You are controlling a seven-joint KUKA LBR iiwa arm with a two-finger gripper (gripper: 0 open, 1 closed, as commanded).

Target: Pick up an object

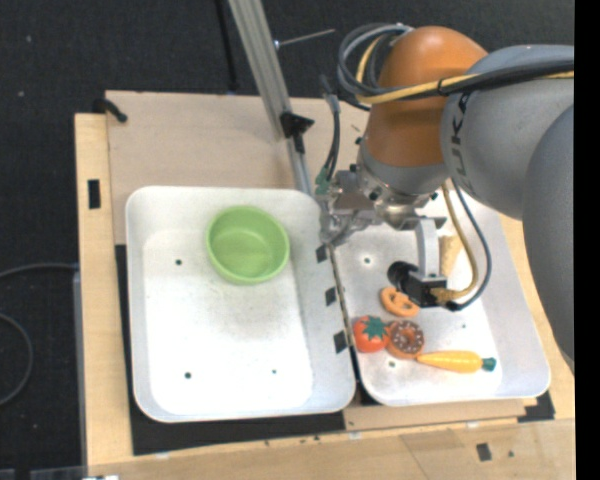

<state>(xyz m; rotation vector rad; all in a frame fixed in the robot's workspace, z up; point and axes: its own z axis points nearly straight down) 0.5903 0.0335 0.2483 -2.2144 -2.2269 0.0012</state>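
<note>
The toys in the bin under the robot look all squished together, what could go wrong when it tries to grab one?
Two risks. The tomato, donut and carrot lie packed together, so the gripper might bump a neighbor or catch two toys. Also, the tomato sits against the right bin's edge, which could block the gripper, so a grab there may slip.

My claw [338, 230] hangs over the rim between the two bins. In the left bin [160, 368] sits a bowl [247, 245]. In the right bin [515, 368] lie a tomato [369, 334], doughnut [405, 338] and carrot [452, 361], side by side.
</note>
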